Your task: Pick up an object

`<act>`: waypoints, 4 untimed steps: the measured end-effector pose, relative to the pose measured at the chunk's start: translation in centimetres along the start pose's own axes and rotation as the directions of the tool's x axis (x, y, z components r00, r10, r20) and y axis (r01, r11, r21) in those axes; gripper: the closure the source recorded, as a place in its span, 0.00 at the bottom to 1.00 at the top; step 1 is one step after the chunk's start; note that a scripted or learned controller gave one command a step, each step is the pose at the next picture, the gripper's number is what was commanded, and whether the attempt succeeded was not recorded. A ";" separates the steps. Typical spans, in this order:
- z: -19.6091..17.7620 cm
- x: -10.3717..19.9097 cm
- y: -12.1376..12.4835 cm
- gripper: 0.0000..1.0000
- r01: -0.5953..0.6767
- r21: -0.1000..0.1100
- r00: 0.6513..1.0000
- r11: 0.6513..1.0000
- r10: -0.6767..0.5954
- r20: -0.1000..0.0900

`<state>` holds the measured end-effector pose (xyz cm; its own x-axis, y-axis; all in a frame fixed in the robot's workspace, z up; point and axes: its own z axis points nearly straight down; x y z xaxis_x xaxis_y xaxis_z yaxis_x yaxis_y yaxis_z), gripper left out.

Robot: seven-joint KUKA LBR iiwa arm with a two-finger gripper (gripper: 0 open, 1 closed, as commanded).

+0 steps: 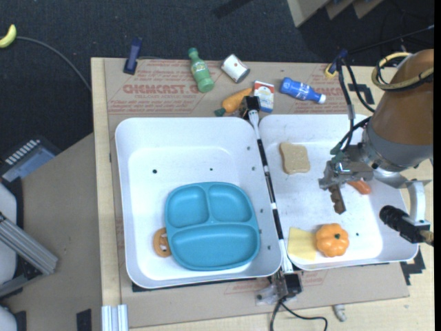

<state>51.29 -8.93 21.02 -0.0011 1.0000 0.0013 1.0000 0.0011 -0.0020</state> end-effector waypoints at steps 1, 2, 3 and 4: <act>-1.4 2.4 2.0 1.00 0.000 -0.004 1.000 1.000 0.000 0.001; 4.3 -2.7 5.7 1.00 -0.002 -0.002 1.000 1.000 0.002 0.003; 10.6 -10.1 8.2 1.00 -0.002 -0.004 1.000 1.000 0.002 0.004; 12.5 -12.8 7.3 1.00 -0.001 -0.003 1.000 1.000 0.001 0.003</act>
<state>58.56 -21.70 8.51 0.0002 1.0000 -0.0014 1.0000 -0.0002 0.0011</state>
